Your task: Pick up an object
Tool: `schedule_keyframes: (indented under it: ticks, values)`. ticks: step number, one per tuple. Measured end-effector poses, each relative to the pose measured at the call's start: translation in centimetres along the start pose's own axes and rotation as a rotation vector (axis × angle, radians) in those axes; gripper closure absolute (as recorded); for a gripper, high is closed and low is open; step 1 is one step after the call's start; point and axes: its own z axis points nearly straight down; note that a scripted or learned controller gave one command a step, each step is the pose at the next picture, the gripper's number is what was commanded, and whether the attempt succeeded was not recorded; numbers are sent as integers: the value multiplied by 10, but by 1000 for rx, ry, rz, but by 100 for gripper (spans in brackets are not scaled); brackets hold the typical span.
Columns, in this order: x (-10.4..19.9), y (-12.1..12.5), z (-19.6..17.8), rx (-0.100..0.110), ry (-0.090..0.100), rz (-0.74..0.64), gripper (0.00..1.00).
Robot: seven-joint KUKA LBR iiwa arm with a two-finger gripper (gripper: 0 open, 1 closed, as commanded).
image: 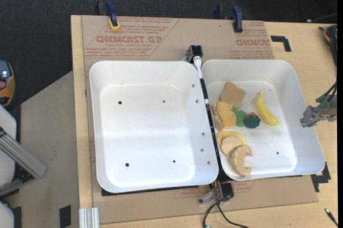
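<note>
Nothing is picked yet, as I read it; the whole grab is left to do. The left bin (144, 125) holds no objects that I can see. In the right bin (284, 141), the toy food clusters toward nine o'clock: a brown slice (232, 95), a corn piece (225, 114), something green (252, 121), a banana (266, 109) and pale pieces (238, 154) below. The gripper (312, 116) sits at three o'clock by the rim; it is too small to tell its closure.
</note>
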Motion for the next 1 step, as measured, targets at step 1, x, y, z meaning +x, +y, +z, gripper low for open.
schedule_keyframes:
  ticks: [1]
  values:
    - [-2,-1,8,7,3,1,100]
